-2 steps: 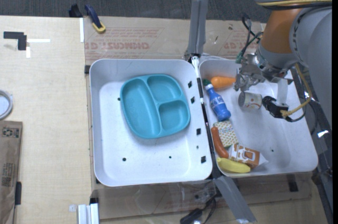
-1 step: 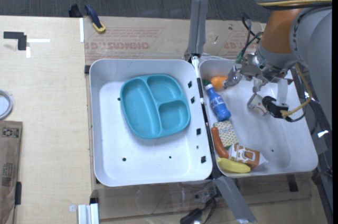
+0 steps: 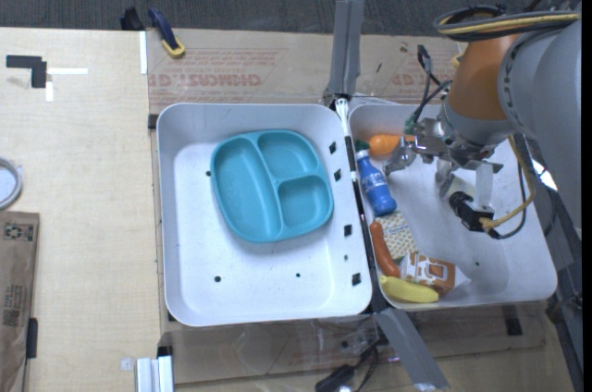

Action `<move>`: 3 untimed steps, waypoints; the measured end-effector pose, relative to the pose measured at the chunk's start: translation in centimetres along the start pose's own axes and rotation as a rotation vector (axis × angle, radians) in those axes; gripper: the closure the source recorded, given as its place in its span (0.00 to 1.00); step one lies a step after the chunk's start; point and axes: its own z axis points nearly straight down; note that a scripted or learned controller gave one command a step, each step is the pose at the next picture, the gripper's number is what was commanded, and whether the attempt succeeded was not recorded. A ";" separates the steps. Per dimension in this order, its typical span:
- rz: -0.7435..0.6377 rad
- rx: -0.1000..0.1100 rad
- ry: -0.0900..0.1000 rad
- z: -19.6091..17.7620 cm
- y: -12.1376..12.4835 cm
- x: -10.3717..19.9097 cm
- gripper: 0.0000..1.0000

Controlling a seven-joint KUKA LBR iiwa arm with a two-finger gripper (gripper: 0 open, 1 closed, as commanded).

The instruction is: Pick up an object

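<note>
The surface (image 3: 74, 196) carries two white bins: the left bin (image 3: 185, 270) holds a teal divided plate (image 3: 273, 185), and the right bin (image 3: 518, 275) holds the small things, with the grey arm (image 3: 518, 76) reaching in over its upper part. Judging by this, nothing is picked yet; the whole grasp is left. The gripper (image 3: 444, 166) hangs low above the bin floor, but I cannot tell how its fingers stand. Just beside it to the left lie an orange (image 3: 383, 143) and a blue bottle (image 3: 376, 185); a carrot (image 3: 382, 250), a banana (image 3: 409, 290) and a small carton (image 3: 431, 271) lie well apart, in the near corner
</note>
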 end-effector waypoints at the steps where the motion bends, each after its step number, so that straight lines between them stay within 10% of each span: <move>1: 0.069 0.030 -0.004 0.6 3.4 1.0 0.00; 2: 0.067 0.018 -0.005 -0.5 3.6 1.0 1.00; 3: -0.005 -0.002 0.000 -13.6 1.3 4.6 1.00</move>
